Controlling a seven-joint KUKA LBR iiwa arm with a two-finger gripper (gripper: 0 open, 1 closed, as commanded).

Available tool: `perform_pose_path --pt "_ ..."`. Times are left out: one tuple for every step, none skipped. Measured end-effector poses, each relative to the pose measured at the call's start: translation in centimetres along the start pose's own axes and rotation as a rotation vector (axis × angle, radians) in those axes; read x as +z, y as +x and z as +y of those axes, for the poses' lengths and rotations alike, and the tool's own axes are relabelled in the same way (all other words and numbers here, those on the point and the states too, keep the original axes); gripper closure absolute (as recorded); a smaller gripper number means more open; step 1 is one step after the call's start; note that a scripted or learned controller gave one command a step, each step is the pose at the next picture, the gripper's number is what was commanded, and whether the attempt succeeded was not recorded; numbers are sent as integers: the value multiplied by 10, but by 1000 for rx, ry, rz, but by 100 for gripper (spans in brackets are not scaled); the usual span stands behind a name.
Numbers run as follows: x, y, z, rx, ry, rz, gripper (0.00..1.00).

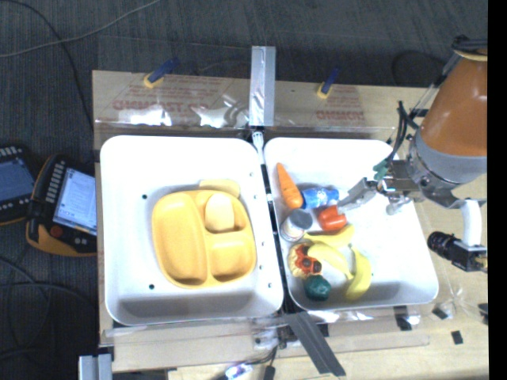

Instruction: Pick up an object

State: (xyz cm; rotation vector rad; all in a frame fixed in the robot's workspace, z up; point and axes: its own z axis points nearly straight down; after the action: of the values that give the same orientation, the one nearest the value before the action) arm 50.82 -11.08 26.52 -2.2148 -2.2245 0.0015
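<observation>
Clutter fills the right bin point(412, 236), the candidates for lifting packed toward its left and front: an orange carrot point(287, 185) lies along the divider at the back; just beside it sits a blue-and-white wrapped item point(319, 195), with a red-orange piece point(332, 219) touching its front edge and a small silver can point(295, 226) to the left of that; nearer the front, a yellow banana point(351, 266) curves past a dark green round object point(318, 288) and a small multicoloured item point(301, 261).

The claw point(354, 195) reaches in from the right, low over the bin, its tip just beside the red-orange piece and the blue-and-white item; whether its fingers are spread or closed cannot be told at this angle, and nothing is visibly held between them. Behind it rises the arm point(459, 125), grey with its orange band.

The left bin point(127, 165) holds a yellow sectioned tray point(186, 248) with a pale rounded lump point(221, 211) resting in one compartment; both bins sit side by side on the surface point(119, 85), where clear plastic sheeting point(182, 105) is fixed along the back edge. On the floor at far left lies a handheld control pendant point(63, 204) with a lit screen.
</observation>
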Motion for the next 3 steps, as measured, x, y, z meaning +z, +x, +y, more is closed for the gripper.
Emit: perform_pose_path --pt "129 -6 36 -235 -2 -3 0" --pt "175 -40 95 -325 -10 -4 0" --pt "165 -39 96 -325 -15 -3 100"
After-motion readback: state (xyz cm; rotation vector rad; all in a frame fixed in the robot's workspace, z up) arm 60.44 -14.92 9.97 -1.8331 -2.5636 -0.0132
